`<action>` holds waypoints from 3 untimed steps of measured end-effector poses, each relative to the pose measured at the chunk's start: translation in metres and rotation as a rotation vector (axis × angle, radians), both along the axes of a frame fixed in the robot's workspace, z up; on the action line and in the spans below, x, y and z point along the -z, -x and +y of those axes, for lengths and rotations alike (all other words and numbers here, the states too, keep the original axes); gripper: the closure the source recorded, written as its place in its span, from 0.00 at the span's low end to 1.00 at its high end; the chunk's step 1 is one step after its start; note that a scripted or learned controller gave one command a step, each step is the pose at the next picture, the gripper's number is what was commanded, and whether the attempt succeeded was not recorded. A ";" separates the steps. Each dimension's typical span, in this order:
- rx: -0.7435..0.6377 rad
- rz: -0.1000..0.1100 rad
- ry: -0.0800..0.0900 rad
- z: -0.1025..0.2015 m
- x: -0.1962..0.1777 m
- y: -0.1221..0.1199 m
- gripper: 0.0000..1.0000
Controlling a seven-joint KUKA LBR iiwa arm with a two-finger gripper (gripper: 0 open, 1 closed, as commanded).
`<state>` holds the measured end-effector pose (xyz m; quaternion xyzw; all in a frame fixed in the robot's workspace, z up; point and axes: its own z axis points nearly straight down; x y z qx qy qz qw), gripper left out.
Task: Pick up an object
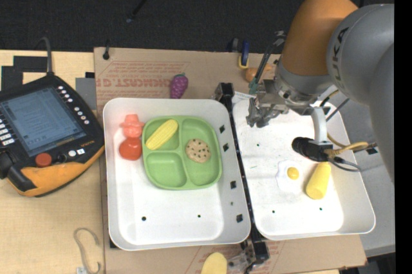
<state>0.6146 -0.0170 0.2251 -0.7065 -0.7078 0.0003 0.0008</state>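
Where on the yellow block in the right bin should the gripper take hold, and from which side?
Grip the yellow block across its narrower middle, coming straight down. It lies flat and elongated, with bare bin floor along its long sides, though the fried egg sits close on its left.

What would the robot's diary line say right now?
arm: over right white bin | gripper: near back-left corner, holds nothing visible | nearby: yellow block, fried egg toy

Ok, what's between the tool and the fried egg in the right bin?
Bare white bin floor, as the camera view shows. The tool hangs near the right bin's far-left corner; the fried egg lies nearer, beside the yellow piece, nothing between.
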 end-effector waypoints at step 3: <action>0.001 0.003 0.001 -0.007 0.004 0.018 1.00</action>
